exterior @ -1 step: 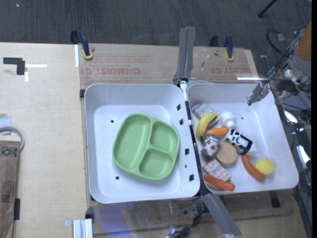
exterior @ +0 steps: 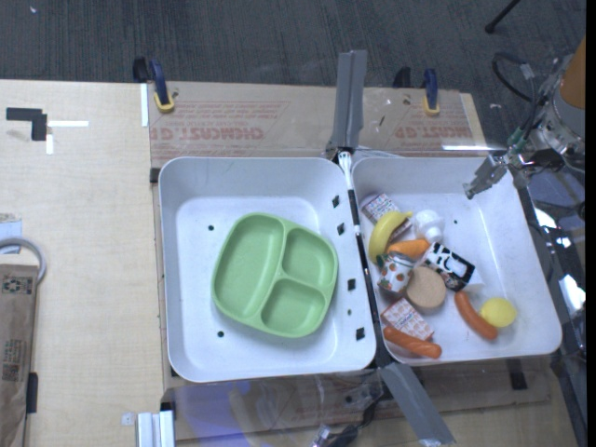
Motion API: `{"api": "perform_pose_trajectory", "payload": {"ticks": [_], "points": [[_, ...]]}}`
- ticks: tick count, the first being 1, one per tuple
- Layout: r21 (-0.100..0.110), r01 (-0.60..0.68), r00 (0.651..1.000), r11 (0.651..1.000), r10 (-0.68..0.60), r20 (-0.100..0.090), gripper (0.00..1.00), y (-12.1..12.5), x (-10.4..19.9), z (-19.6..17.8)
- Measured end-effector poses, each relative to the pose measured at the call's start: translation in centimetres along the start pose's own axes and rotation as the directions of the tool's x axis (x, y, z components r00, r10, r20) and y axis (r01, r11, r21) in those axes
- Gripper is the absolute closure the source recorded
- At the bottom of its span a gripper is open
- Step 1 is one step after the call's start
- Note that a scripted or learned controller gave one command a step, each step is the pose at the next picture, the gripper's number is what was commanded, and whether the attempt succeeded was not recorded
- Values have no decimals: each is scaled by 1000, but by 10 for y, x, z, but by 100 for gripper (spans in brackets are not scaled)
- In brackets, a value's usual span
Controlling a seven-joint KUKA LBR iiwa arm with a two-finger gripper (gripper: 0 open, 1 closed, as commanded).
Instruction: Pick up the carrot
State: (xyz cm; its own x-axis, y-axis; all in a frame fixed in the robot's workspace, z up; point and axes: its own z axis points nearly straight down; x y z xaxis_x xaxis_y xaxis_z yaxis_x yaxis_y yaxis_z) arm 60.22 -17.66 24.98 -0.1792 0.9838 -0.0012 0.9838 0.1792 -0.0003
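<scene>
Where the arm (exterior: 559, 110) reaches in at upper right of the frame, claw (exterior: 480, 182) hanging above right bin's (exterior: 521, 250) upper right corner, touching nothing; open or closed, cannot tell. Two white bins, side by side. One green plate (exterior: 276, 276) with three compartments in left bin (exterior: 186, 250). Carrot (exterior: 411, 247) among the clutter in right bin's left half, just beside one banana (exterior: 386, 233). Two sausages (exterior: 475, 316), one lemon (exterior: 498, 312), one round bun (exterior: 426, 289).

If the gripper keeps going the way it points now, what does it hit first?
Likely bare floor of the right bin, upper right corner. The gripper points down-left, short of the banana and carrot; depth unclear.
</scene>
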Motion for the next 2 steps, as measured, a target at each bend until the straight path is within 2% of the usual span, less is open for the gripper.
{"api": "perform_pose_trajectory", "payload": {"ticks": [1,2], "points": [[4,-18,1000,1000,18,-2,0,15,78,79],[0,-79,997,997,79,0,0,26,70,73]]}}
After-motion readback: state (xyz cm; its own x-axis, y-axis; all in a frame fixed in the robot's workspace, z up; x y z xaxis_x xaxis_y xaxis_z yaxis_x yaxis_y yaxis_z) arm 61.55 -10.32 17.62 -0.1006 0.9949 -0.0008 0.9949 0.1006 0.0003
